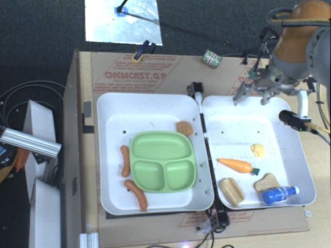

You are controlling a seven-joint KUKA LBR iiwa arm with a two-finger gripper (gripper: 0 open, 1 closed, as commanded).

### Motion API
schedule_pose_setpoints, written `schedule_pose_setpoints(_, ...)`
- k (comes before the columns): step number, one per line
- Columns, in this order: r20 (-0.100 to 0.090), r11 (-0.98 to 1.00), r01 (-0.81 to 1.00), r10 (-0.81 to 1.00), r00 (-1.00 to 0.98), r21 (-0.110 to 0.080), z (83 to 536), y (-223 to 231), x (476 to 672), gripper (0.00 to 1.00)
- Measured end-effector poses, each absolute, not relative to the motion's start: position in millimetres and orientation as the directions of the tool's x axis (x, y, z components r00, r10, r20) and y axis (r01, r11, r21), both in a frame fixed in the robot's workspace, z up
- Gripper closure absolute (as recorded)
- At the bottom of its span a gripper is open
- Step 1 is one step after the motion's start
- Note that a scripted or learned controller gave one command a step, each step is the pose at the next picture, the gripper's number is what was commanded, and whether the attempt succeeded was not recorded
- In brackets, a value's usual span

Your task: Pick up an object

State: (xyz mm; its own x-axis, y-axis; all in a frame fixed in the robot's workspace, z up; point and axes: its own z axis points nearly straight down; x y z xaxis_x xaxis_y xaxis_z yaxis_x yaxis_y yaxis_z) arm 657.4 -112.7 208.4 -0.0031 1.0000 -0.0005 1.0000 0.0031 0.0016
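My gripper (253,97) hangs over the far rim of the right bin (289,154), its two fingers spread open with nothing between them. In that bin, well in front of the gripper, lie an orange carrot (235,165), a small yellow piece (257,150), a tan bread roll (231,190), a slice of toast (266,182) and a blue bottle (279,194). The arm's grey and orange wrist rises at the upper right.
The left bin (114,133) holds a green divided plate (163,160), two sausages (124,160) (137,194) and a brown cookie (183,128). A green can (211,59) lies on the cardboard behind the bins. Cables run along the right bin's far right side.
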Motion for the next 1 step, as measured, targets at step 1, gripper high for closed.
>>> schedule_pose_setpoints(1, -0.002, 0.002, 1.000, 1.000, -0.002, 0.002, 176.9, -201.6, 627.3, 0.00)
